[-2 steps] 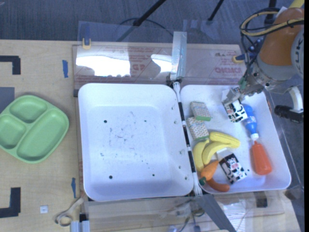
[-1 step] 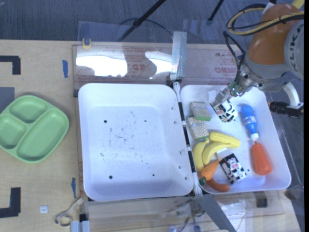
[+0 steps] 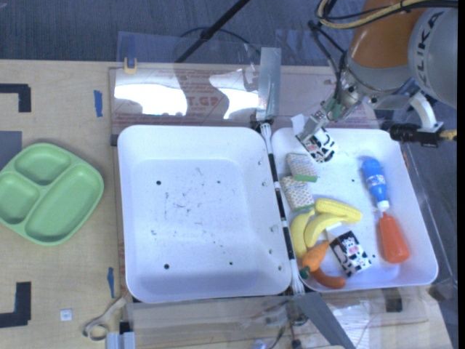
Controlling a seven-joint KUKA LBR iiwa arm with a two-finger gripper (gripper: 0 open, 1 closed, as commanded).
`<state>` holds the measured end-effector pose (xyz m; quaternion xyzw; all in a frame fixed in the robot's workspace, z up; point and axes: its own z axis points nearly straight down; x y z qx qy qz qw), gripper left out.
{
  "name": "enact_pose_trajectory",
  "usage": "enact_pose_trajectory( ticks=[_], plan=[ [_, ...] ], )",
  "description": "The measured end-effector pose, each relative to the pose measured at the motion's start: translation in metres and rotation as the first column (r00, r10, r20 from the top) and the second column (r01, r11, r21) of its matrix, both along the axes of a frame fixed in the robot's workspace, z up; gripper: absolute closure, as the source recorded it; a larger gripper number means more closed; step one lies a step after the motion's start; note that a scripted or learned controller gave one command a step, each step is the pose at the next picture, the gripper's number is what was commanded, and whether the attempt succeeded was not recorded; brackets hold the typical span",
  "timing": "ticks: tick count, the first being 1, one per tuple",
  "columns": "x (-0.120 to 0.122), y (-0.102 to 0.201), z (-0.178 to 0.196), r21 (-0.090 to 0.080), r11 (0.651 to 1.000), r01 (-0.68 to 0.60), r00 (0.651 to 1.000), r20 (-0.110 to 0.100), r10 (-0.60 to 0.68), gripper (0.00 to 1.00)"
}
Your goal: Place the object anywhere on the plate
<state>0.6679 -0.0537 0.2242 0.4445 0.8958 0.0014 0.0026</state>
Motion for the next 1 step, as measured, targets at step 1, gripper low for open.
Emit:
enact_pose_trajectory(
  ticks=[1],
  plan=[
    [-0.0159, 0.0559, -0.0095, 0.001, 0.977, 0.211, 0.977, -0.006, -0.211, 1.0]
  ],
)
